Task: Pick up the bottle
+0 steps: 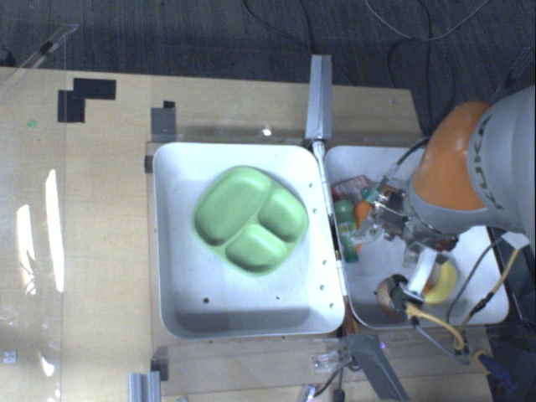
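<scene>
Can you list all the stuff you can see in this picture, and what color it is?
Bins: two, white, side by side on the bench; left bin, right bin.
Divided plate: one, green, three sections, in the middle of the left bin.
Bottle: one, clear with green, at the left wall of the right bin; partly hidden, so details are hard to tell.
Small orange thing: one, beside the bottle; too small to name.
Yellow thing: one, low in the right bin, partly covered.
Cables: several, black, on the dark floor behind the bench.
Arm: one, grey with an orange band, over the right bin.
Hand: one, metal, near the bottle.
</scene>
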Tool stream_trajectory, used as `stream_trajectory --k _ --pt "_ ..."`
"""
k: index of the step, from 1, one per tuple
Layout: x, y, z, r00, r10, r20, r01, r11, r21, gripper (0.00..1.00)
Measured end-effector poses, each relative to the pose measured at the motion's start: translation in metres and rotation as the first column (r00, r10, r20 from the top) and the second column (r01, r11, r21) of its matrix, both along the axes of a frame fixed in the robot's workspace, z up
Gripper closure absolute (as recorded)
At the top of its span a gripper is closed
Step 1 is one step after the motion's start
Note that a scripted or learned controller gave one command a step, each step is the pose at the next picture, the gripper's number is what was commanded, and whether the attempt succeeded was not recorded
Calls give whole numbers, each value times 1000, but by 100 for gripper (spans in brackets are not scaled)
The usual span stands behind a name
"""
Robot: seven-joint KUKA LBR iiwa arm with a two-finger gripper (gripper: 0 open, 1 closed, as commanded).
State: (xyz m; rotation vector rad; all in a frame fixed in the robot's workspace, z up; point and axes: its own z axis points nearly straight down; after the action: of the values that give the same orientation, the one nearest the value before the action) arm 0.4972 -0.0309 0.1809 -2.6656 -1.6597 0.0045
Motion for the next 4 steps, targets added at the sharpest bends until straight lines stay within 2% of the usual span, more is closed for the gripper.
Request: stream_trajectory --k 1,2,3,4 --pt "-10 -57 -34 998 60 0 -60 998 1 0" --pt "-9 25 1 1000 -29 1 29 1000 1 0" --pt "-10 59 0 992 -125 0 125 992 0 0" --pt "34 26 105 981 -193 2 193 981 -1 0"
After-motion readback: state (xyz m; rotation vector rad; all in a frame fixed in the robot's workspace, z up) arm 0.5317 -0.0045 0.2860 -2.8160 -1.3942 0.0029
